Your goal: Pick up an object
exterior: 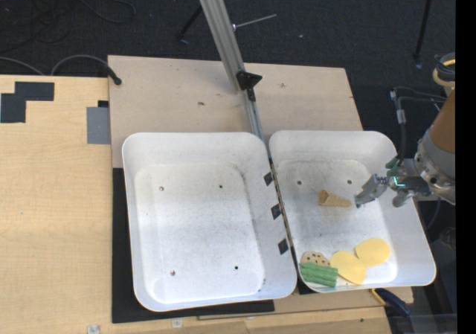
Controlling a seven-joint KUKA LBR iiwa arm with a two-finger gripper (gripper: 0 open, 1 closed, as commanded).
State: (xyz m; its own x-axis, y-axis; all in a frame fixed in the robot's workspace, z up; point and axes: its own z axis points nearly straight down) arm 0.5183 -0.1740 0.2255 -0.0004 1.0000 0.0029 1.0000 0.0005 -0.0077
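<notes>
In the right bin (338, 148) lie a small tan wedge (334, 199) near the middle, two yellow discs (372, 251) (348, 266) at the front right, a green ridged piece (320, 274) and a brown-spotted round piece (315, 258) at the front left corner. My gripper (381, 197) hangs over the bin's right side, just right of the tan wedge. Its fingers (367, 193) are spread, and nothing sits between them.
The left bin (149, 154) adjoins the right one, with black clips along the shared rim (274, 191). A slanted aluminium post (223, 35) rises behind the bins. Cables and a stand lie on the dark floor to the right.
</notes>
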